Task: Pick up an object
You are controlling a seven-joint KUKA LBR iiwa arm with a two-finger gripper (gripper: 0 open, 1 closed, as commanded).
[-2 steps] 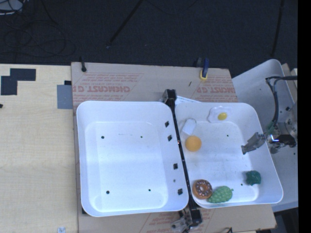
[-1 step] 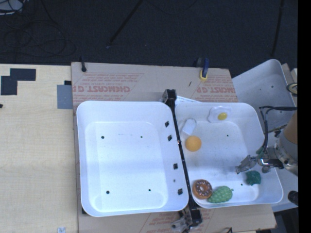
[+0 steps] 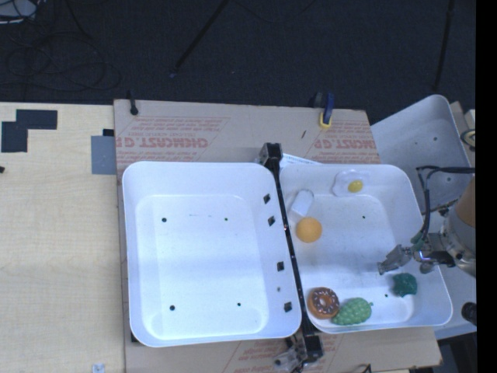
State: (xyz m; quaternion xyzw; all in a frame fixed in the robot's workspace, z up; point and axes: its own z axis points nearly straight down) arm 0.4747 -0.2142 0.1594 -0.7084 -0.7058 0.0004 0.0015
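We positioned the gripper (image 3: 400,261), fingers spread and empty, low over the right bin (image 3: 404,179) so it straddled the teal object (image 3: 404,285) lying just at its five o'clock, ready for descent.

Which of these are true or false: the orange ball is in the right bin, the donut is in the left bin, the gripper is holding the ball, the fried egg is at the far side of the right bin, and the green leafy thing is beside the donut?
1. The orange ball lies in the right bin. True.
2. The donut lies in the left bin. False: it is in the right bin, near the front edge.
3. The gripper holds the ball. False: the ball lies apart from it.
4. The fried egg sits at the right bin's far side. True.
5. The green leafy piece lies beside the donut. True.
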